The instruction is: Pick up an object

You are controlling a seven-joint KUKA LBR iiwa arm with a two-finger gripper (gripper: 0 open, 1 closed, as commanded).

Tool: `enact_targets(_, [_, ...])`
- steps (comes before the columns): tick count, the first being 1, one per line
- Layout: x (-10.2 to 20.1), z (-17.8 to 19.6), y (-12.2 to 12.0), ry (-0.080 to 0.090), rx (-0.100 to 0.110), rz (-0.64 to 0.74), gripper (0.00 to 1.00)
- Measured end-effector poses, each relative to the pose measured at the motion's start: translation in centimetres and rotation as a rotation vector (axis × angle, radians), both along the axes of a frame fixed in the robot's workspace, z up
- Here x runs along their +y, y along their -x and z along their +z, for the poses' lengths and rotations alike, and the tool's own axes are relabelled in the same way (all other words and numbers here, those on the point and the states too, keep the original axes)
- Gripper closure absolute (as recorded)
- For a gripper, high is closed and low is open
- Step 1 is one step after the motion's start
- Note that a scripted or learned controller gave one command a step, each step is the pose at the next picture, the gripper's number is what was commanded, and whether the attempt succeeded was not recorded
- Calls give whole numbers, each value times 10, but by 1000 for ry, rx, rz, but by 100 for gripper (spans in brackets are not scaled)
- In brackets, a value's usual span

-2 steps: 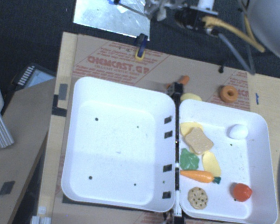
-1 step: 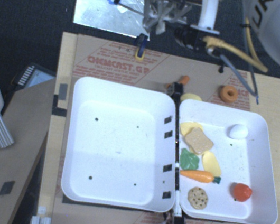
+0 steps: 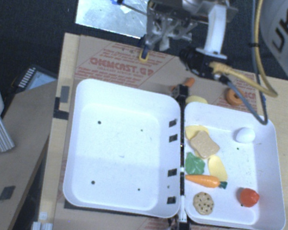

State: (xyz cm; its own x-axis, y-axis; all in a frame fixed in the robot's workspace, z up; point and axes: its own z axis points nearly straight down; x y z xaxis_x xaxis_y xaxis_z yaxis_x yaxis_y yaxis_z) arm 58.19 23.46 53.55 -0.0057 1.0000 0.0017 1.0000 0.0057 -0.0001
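Your hand (image 3: 155, 42) hangs high beyond the bins; I cannot tell its state. The toys crowd the right bin (image 3: 273, 162): carrot (image 3: 202, 180) touching lettuce (image 3: 195, 163), so you risk a glancing, empty grab.

R bin (image 3: 273, 178): toast (image 3: 205, 144) behind carrot (image 3: 204, 180), cookie (image 3: 203, 203) in front; L bin (image 3: 81, 144) beside.
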Motion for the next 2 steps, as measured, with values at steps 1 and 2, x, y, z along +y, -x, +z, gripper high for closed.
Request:
enact_targets(1, [-2, -1, -90, 1, -7, -7, 100])
enact_targets(2, [0, 0, -54, 0, -1, -1, 100])
